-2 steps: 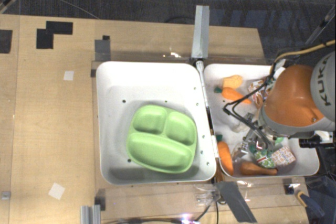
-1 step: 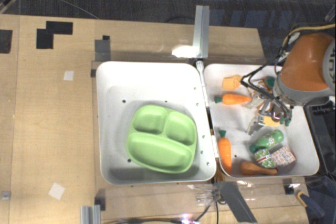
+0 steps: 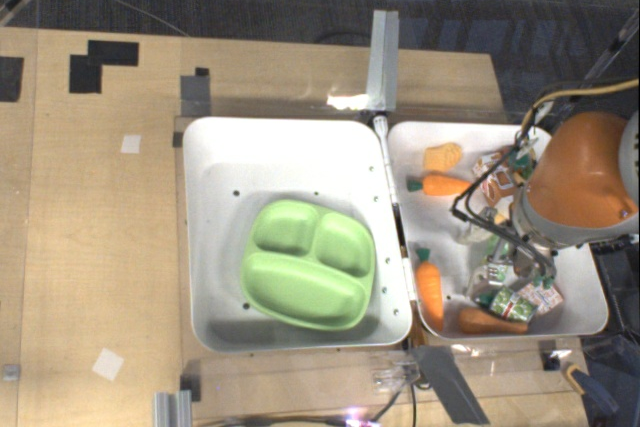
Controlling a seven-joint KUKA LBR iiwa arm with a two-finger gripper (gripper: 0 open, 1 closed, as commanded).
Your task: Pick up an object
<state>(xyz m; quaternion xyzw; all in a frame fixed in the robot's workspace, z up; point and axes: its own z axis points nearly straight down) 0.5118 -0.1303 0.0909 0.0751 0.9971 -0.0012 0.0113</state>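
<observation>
Over the right bin hangs the arm, its gripper low among the clutter near the bin's front. Whether anything is held cannot be told; the wrist and cables hide that. Just beside the gripper lie small green-and-white cartons, with a carrot touching them at the front wall. Another carrot lies along the left wall, a third near the back beside a yellow lump. A green divided plate sits in the left bin.
</observation>
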